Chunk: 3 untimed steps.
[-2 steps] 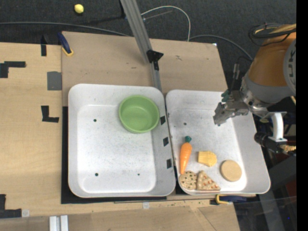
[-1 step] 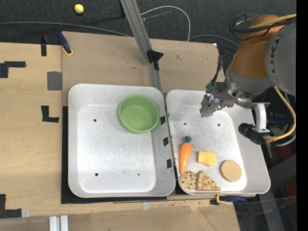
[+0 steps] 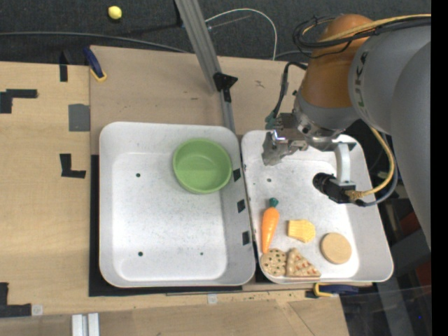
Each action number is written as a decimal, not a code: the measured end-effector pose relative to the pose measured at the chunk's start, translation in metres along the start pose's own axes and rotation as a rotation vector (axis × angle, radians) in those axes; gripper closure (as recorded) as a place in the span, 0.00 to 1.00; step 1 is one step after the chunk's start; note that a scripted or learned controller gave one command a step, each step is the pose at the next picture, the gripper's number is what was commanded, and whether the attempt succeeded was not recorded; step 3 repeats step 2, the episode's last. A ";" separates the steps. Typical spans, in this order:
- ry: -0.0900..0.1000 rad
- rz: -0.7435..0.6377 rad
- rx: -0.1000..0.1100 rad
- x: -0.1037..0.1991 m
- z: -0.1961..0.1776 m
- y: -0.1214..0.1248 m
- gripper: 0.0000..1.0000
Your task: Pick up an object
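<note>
Lying lengthwise, carrot (image 3: 269, 227) points green tip toward gripper (image 3: 274, 149), well below it; finger state unclear.

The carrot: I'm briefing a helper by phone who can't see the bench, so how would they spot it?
Look in the right bin, along its left wall near the front. The carrot lies there, a slim orange toy with a small green top pointing toward the gripper. Its neighbours are flat: a yellow wedge, a tan disc, a cookie.
</note>
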State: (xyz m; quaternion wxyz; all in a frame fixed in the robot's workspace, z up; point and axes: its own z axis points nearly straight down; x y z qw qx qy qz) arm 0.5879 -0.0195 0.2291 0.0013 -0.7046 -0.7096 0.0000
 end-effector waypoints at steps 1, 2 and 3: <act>0.000 -0.001 -0.002 0.055 -0.005 0.029 1.00; -0.001 0.002 -0.001 0.095 -0.002 0.045 1.00; -0.001 0.002 -0.001 0.095 -0.002 0.045 1.00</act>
